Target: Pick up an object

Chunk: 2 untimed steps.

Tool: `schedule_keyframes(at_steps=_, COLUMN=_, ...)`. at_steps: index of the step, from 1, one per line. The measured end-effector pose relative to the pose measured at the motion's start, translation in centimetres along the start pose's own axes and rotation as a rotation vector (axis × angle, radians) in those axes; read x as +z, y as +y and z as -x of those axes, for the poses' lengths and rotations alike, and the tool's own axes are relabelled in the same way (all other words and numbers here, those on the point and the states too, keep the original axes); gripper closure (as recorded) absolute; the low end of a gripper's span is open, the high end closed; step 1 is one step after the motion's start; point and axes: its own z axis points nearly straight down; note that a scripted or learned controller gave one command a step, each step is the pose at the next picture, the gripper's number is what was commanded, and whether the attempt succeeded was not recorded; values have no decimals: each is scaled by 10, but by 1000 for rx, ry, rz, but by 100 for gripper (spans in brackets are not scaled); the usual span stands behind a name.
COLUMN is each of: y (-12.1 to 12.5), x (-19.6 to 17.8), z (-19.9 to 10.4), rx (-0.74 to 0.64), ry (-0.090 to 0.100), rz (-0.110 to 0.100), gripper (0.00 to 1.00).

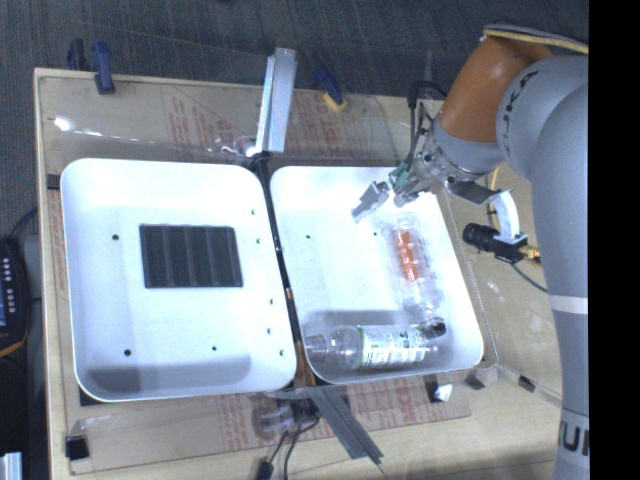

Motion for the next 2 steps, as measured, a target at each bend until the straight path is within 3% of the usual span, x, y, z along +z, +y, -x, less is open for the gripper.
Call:
schedule_keyframes(at_steps=1, y=-8, x=9, z=-3, rx=-35, ry=2, rz=-2, gripper=0)
schedule_keyframes(at_steps=2, y=-27, x=-15, z=-7, rx=-73, ry=2, rz=-3, gripper=0)
